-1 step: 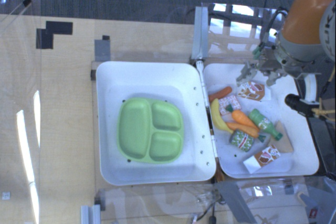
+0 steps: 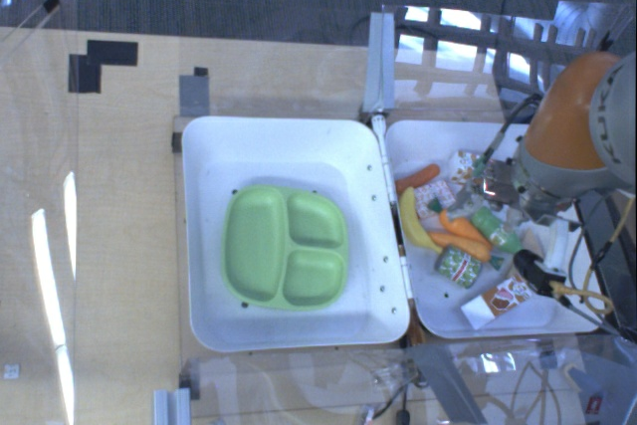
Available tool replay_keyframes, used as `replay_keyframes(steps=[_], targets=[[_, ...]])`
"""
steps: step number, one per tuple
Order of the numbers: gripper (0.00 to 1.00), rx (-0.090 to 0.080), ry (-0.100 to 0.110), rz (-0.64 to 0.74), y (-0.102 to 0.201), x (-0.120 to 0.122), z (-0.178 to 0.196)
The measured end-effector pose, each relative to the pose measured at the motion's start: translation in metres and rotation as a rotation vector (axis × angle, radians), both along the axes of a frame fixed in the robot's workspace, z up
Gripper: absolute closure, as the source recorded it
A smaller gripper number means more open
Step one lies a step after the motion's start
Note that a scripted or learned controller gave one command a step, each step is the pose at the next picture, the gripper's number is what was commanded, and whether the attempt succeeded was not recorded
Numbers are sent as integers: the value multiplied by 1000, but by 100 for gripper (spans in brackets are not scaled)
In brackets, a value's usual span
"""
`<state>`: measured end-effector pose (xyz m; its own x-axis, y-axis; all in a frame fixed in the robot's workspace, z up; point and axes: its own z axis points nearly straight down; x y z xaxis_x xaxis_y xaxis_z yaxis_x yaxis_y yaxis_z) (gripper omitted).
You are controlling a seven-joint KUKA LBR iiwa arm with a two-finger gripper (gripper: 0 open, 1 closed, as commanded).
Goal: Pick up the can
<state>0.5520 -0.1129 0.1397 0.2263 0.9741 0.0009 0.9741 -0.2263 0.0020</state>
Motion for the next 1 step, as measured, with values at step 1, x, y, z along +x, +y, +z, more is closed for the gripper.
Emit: replay_keyframes(steps=[1], targets=[[0,-1,-2,302,37,-37,46]])
